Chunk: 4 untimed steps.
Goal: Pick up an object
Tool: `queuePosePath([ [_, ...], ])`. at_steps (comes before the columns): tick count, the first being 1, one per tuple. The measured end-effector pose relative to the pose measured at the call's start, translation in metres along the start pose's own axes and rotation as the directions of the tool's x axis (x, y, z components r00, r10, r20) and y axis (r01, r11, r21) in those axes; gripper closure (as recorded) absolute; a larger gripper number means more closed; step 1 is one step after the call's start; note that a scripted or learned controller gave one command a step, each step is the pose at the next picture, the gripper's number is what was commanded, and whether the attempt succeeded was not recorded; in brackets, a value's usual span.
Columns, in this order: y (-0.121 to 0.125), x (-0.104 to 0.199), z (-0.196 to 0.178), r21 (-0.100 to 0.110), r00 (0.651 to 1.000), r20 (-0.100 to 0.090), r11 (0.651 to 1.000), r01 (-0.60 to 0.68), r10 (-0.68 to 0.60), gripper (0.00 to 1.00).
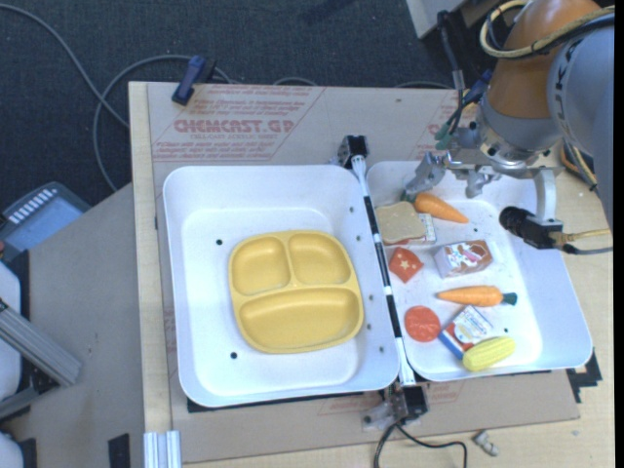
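The right bin (570,310) holds several toy foods. An orange carrot (441,207) lies near its back, beside a slice of bread (404,223). Further forward are a red piece (404,263), a small packet (463,256), a second carrot (473,295), a red tomato slice (422,324), a small box (466,327) and a yellow corn cob (487,353). My gripper (450,176) hangs over the back of the right bin, just behind the first carrot. It is open, with nothing between its fingers (425,176).
The left bin (190,213) holds a yellow divided plate (292,291). A black clip (353,148) sits where the two bins meet at the back. Cardboard (244,120) covers the bench behind the bins, with a blue clamp (190,79) at its edge.
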<state>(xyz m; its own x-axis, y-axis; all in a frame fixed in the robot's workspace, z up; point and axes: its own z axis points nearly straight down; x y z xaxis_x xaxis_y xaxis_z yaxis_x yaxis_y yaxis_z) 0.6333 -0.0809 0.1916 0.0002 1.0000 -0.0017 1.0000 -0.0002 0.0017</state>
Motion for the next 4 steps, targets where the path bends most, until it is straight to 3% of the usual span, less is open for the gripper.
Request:
queuePosePath([
  [1,0.017,-0.040,0.092,-0.010,1.000,0.001,1.000,0.000,0.000,0.00],
  [2,0.033,-0.015,0.107,-0.001,1.000,-0.001,1.000,0.002,-0.002,0.00],
  [3,0.034,-0.016,0.096,-0.004,1.000,0.001,1.000,0.002,-0.002,1.00],
  [4,0.034,-0.015,0.096,-0.003,1.000,0.001,1.000,0.002,-0.002,0.00],
])
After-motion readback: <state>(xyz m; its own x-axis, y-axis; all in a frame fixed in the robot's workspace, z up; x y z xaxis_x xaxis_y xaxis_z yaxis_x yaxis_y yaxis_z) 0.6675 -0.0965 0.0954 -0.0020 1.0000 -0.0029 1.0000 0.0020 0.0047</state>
